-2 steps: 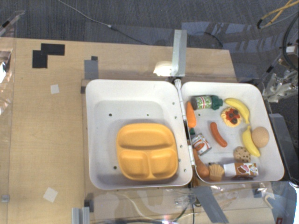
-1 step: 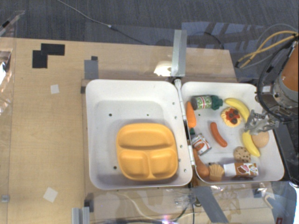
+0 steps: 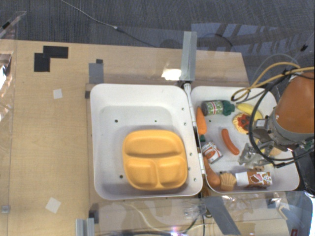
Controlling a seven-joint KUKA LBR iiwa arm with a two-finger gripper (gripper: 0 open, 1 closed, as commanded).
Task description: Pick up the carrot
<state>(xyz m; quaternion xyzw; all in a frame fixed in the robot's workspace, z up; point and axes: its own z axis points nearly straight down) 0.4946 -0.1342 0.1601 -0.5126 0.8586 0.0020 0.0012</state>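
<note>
The grey arm with its orange band (image 3: 295, 107) covers the right bin's far right side, and its pincer (image 3: 252, 155) hangs low among cables, too murky for me to tell how it stands. The slim orange carrot (image 3: 201, 122) lies along the left wall of the shallow white right-hand bin (image 3: 290, 181), beside a green bottle (image 3: 216, 107), a red sausage (image 3: 230, 141), a small red-and-white can (image 3: 211, 152), a yellow banana (image 3: 248, 109) and a brown-labelled bottle (image 3: 251, 179). The shallow white left-hand bin (image 3: 113, 107) on the desk holds a yellow divided plastic tray (image 3: 155, 157).
</note>
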